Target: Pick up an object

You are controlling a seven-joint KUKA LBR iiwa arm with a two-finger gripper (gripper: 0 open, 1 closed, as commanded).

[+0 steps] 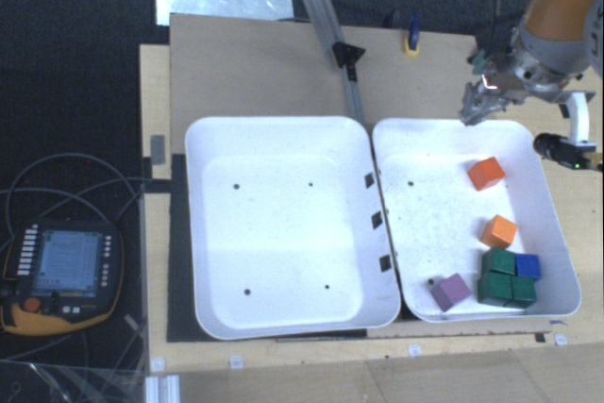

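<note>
- Lying in the right bin [552,203], several small blocks are offered as candidates for picking: an orange cube [486,173] near the far side, a smaller orange cube [499,230] below it, a cluster of green blocks [498,277] with a blue cube [528,266] touching it, and a purple cube [452,291] at the near edge.
- Nothing is seen to be held by the gripper [475,109]; it is poised above the bin's far rim, well apart from every block. How far its claw is parted cannot be told from this slanted view.
- The orange cube nearest the gripper is judged the likeliest target, since it stands alone.
- A miss could be caused by the cube's rotated pose: if the claw is not aligned with its flat faces, the block may be pushed aside or squeezed out.
- A collision with the bin's raised rim could be caused by a descent begun too close to the far wall.
- The green and blue blocks are packed together, so a grasp there could be spoiled by neighbours being nudged or lifted.
- The blocks appear matte, hard and sharp-edged; the bins appear smooth, glossy white plastic with rounded corners.
- The left bin [203,203] sits just beside the right one on a brown board [264,61].
</note>
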